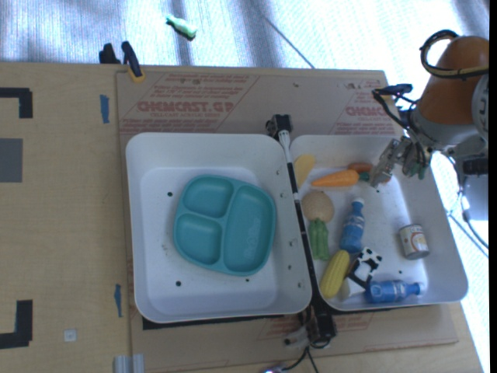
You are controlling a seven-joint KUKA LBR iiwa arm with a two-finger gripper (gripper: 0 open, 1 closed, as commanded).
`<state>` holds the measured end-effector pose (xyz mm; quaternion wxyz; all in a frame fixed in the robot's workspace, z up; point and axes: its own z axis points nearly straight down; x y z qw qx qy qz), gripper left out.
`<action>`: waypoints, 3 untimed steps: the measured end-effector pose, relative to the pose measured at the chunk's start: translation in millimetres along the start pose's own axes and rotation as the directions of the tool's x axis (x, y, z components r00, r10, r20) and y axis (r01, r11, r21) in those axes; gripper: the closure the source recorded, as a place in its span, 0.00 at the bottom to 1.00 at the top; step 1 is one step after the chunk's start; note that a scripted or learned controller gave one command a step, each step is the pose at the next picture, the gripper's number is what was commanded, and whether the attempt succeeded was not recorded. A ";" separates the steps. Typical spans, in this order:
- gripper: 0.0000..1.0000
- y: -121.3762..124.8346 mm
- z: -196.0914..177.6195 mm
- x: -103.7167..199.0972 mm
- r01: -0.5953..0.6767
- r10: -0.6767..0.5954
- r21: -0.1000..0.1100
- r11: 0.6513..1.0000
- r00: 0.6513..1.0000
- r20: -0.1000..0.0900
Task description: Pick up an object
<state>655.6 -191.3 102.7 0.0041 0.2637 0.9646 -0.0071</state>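
– Blue bottle (392,290) lying flat at the near edge of the right bin (454,274), corn cob (335,273) just beside, a small black-and-white toy (365,263) wedged between. Worth a try?

– Too crowded. Better to skip that cluster; likely to nudge two things and lift neither.

– Next up, then: tin can (414,241) alone towards the right wall, upright blue bottle (353,228) nearer the divider, green piece (319,239) and pale round thing (317,206) close to it.

– Can tempting, being well apart from the rest, but round and probably slippery. Further back?

– Orange carrot (335,179) lying crosswise near the far wall, a yellow piece (304,165) beside its left end. Claw (392,165) hanging just beside its right end, tilted, above the bin floor.

– Apart or together?

– Cannot tell from this angle. Nothing seen clamped in it, though.

– Then take the carrot as the likely target. Shift left to sit over the thick middle, not the tip. Turn to close across the narrow width. Come straight down, stop short of the floor, close gently, lift slowly.

– And the teal plate (225,225) in the left bin (147,208)?

– Leave alone; too flat and wide for a grip.
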 end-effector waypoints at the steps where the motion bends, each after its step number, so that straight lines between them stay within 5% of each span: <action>1: 1.00 6.3 -66.5 60.3 -0.065 0.065 -0.013 0.998 0.998 -0.010; 2: 1.00 53.7 -92.6 90.7 -0.084 0.084 -0.013 0.996 0.996 -0.009; 3: 1.00 59.2 -184.6 131.7 -0.133 0.133 -0.013 0.991 0.991 -0.008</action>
